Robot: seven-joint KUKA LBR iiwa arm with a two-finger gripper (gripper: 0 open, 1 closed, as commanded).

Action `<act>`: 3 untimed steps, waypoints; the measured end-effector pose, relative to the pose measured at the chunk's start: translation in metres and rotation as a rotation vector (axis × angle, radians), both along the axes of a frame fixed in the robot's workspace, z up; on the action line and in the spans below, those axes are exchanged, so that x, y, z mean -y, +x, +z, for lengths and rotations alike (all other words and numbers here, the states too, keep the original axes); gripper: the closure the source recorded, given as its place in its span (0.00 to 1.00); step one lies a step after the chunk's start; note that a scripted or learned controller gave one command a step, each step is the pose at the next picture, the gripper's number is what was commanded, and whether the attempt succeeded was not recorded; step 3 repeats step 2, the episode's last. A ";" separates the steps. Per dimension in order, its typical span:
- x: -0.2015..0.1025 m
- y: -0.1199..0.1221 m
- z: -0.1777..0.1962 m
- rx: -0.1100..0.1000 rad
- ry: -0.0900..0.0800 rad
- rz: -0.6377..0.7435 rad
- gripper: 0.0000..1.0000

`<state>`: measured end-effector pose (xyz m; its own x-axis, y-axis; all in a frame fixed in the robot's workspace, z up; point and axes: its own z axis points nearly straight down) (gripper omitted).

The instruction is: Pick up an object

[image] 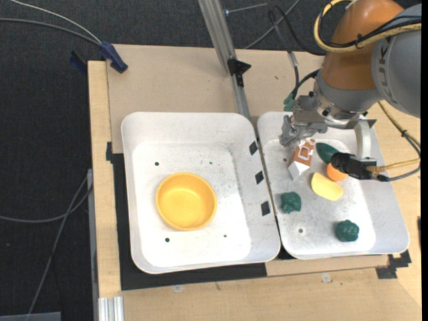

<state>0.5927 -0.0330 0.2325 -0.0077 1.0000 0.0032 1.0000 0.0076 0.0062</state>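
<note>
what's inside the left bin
One yellow bowl sits in the left bin, left of centre on its floor. The rest of the floor shows bare white with a few dark specks. The floor under the bowl is covered.

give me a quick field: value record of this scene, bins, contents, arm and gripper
left bin: shallow white bin holding a round yellow bowl
right bin: shallow white bin with several small items
right bin contents: orange-and-white carton, yellow oval piece, two dark green lumps, small orange piece, green piece
arm: grey with orange band, reaching in from the right over the right bin
gripper: two-finger gripper just above the carton
grasp: cannot tell
</note>
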 end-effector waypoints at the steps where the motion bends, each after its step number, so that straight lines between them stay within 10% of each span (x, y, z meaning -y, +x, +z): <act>1: -0.054 -0.004 -0.008 -0.015 0.001 -0.002 1.00; 3: -0.109 -0.003 -0.011 -0.011 0.001 -0.001 1.00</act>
